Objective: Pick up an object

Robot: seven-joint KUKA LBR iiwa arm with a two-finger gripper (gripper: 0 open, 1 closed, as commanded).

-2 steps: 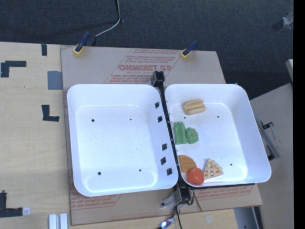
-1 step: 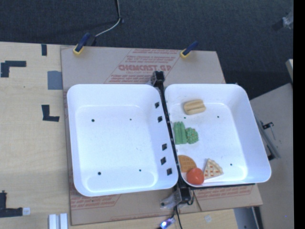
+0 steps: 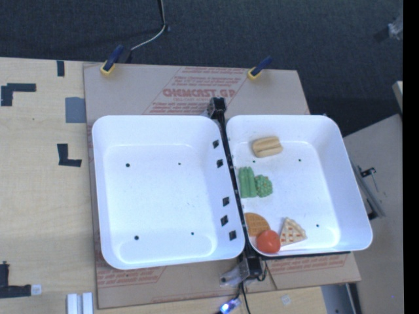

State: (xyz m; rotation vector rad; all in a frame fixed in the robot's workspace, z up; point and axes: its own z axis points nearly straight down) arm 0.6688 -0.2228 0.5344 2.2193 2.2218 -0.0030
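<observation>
Four items are packed in the right bin (image 3: 327, 136): bun (image 3: 266, 146) at 12, greens (image 3: 253, 183) at 9, tomato (image 3: 267, 242) and wedge (image 3: 292, 231) near 6, touching, so a double grab or slip is likely. End effector state can't be told.

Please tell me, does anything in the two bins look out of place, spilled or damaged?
Nothing stands out. The bread roll, green vegetable, round cookie, red tomato and waffle wedge all lie inside the right bin, mostly along its left side.
</observation>
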